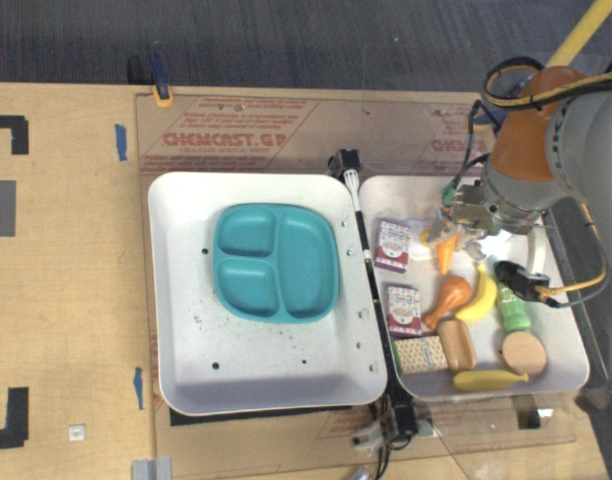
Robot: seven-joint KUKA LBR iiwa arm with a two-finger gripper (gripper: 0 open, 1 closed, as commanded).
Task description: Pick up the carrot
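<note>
The carrot [444,256], small, orange and tapered, lies in the right bin [571,363] near its upper middle, point toward the front. My gripper [460,230] hangs right over the carrot's upper end, at the foot of the grey wrist with the orange band [526,148]. The gripper's body covers the carrot's top, so whether it holds the carrot is hidden.
Crowded around the carrot are two purple-and-white cartons [393,245], an orange drumstick-shaped toy [448,298], a banana [478,298], a green bottle [513,311], a bread roll [456,345] and a cracker [418,353]. The left bin [186,348] holds a teal divided plate [276,261].
</note>
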